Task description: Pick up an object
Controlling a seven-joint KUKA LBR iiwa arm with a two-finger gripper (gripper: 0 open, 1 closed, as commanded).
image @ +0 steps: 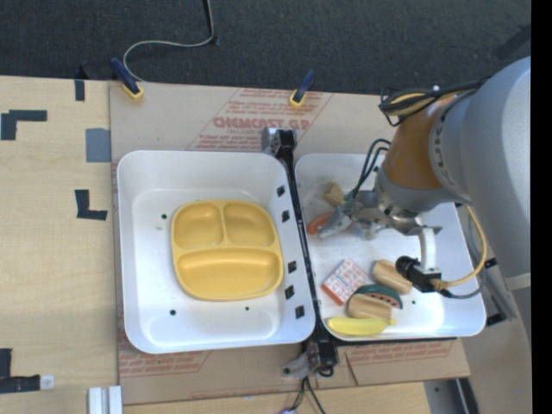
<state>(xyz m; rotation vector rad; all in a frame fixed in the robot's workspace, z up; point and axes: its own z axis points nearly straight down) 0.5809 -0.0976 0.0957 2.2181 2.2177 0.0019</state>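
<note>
Arm [483, 145] is reaching into right bin [448, 309], gripper [345, 218] (state unreadable) hanging just beside orange toy [317, 224] at its nine o'clock; centring over that toy before closing is looking wisest.

Grey arm [500, 136] enters from right, orange band [414, 149] above wrist, angled down over the right bin [448, 322]. Claw [341, 220] sits low inside that bin's upper-left part, pointing toward the divider side. Cables loop off the wrist. Finger state too cluttered to read.
</note>
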